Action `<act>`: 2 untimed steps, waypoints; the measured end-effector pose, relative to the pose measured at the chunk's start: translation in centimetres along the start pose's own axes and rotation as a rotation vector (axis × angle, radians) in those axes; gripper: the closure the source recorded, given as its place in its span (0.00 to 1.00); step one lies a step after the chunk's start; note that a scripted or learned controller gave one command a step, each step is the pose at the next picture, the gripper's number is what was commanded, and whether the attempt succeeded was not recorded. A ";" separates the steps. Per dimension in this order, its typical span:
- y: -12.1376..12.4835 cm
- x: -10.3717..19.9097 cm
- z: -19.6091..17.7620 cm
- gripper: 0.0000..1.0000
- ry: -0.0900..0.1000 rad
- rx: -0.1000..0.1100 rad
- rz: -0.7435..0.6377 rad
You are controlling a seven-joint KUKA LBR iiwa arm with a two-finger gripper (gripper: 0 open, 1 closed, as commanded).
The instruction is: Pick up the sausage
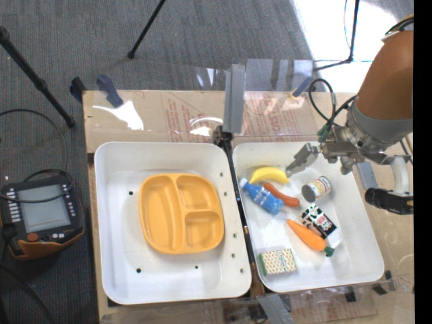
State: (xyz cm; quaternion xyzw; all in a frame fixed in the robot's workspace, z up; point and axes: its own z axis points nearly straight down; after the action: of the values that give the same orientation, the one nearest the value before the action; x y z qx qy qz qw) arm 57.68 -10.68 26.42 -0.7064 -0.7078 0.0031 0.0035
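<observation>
My bench (162,110) carries two shallow white bins side by side. The left bin (115,248) sits toward nine o'clock of the bench and the right bin (361,248) toward three o'clock, their inner rims almost touching. A grey upright post (234,100) stands at twelve o'clock, just above the seam between the bins. The bench top behind the bins is glossy and throws back bright glare near eleven o'clock.
</observation>
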 end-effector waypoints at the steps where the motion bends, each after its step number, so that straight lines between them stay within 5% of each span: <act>1: 0.5 -3.4 17.5 0.00 0.002 -0.001 -0.226; 2: 0.4 -3.5 16.8 1.00 0.004 0.003 -0.221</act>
State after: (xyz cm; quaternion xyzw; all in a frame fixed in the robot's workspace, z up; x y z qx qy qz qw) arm 57.97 -14.14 9.57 -0.6240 -0.7814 0.0024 0.0064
